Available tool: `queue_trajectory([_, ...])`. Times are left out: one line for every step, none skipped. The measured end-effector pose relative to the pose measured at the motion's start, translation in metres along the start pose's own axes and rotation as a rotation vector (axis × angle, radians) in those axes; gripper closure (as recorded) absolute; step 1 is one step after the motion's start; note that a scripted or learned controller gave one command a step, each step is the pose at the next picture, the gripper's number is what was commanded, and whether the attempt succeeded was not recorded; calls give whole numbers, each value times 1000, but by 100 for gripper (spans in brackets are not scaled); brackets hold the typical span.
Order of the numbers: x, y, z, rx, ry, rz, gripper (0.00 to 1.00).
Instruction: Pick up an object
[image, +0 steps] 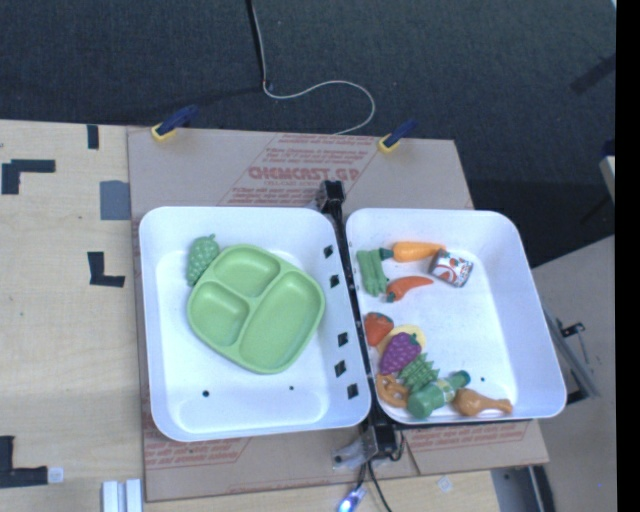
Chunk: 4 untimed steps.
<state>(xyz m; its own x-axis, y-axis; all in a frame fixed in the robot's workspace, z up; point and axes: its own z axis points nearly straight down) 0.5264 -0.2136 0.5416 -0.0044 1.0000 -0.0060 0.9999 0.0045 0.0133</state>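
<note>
Cardboard-covered bench (300, 170), green divided plate (257, 310) in left bin (170, 400), toy food in right bin (520, 330), gripper state cannot be told

A pale sliver (607, 172) at the right edge, perhaps robot hardware.

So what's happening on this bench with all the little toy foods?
Nothing is being handled at this moment. Two white bins sit side by side. The left bin holds a green divided plate with a bunch of green grapes at its edge. The right bin holds a scatter of toy food along its left side: a carrot, a small can, purple grapes and others. All of it lies loose, waiting to be picked up.
</note>
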Motion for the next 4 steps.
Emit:
queue_trajectory([-10, -46, 69, 20, 8, 6, 100])
queue_trajectory([-9, -31, 120, 19, 7, 4, 100])
queue_trajectory([-10, -16, 0, 1, -1, 2, 100])
queue_trajectory([-9, -46, 101, 24, 9, 6, 100])
